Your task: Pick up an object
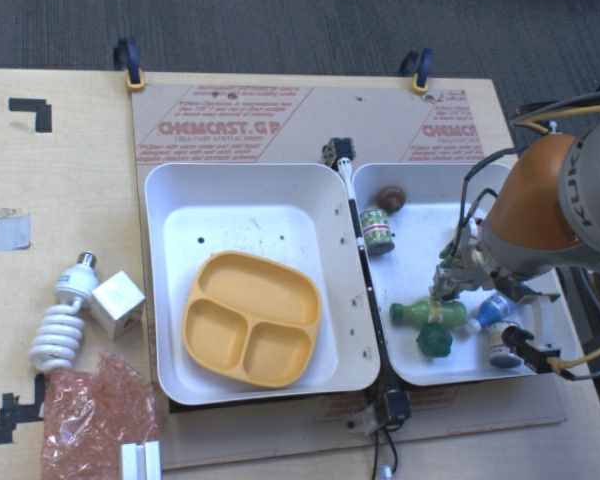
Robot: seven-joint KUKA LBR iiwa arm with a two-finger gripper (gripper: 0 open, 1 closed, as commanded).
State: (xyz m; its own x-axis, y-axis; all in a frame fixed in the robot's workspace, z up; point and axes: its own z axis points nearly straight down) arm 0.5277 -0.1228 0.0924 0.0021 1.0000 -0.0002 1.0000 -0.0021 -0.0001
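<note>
The right bin (pixel 412 368) holds a green bottle (pixel 430 314) lying on its side, a dark green round piece (pixel 435 341), a small striped can (pixel 377 230), a brown lump (pixel 391 199) and a blue-and-white item (pixel 493 311). My gripper (pixel 449 286) hangs low in this bin, just above the green bottle's right end, under the grey and orange wrist (pixel 528 208). The wrist hides the fingertips. A small dark-capped bottle (pixel 503 346) lies near the bin's front right corner.
The left bin (pixel 160 268) holds a yellow divided tray (pixel 250 318). On the bench to the left lie a spiral light bulb (pixel 62 320), a white cube (pixel 118 301) and crumpled pink plastic (pixel 85 418). Cables (pixel 560 363) trail beside the right bin.
</note>
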